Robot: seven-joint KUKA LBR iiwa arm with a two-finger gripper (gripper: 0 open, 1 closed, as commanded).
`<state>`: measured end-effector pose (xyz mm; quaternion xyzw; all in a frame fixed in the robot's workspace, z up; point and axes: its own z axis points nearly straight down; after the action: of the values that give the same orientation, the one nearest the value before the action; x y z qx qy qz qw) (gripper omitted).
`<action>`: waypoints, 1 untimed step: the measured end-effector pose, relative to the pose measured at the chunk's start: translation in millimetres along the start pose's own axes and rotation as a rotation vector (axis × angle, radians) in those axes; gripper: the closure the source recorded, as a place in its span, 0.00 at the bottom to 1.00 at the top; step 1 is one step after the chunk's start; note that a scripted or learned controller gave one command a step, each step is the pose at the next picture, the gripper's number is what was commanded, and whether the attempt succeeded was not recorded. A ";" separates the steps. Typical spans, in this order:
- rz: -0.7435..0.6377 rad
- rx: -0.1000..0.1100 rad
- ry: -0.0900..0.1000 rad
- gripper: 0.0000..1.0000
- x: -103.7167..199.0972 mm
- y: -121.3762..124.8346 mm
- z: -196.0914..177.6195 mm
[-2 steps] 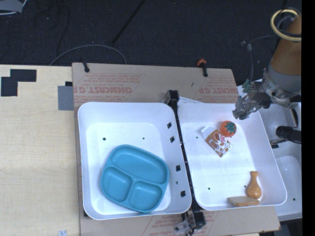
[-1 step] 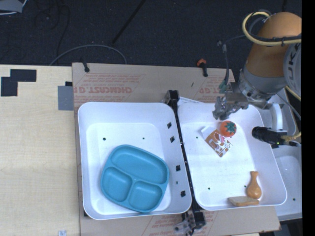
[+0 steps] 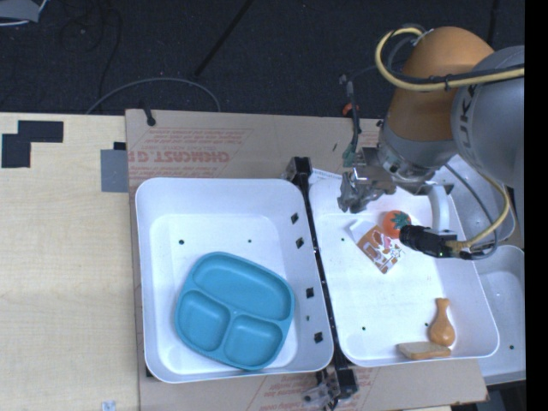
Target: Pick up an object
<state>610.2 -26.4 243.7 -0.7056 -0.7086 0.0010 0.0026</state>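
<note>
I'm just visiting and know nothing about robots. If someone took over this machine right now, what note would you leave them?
Gripper: over the back of the right bin; I can't tell whether it is open or shut, and nothing shows in it.
Right bin: small printed packet, orange ball beside it, tan drumstick-shaped toy and flat tan piece at the front corner.
Left bin: blue divided plate.
Done: nothing picked up yet.
Left: grasp and lift one object.

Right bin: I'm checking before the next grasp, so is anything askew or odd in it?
Nothing looks damaged or spilled. In the right bin a small printed packet lies tilted, and a tan block rests against the near wall.
</note>
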 end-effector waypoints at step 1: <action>-0.001 -0.003 -0.001 1.00 47.7 0.3 -4.7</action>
<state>610.3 21.3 248.5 -0.7054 -0.7088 0.0002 0.0015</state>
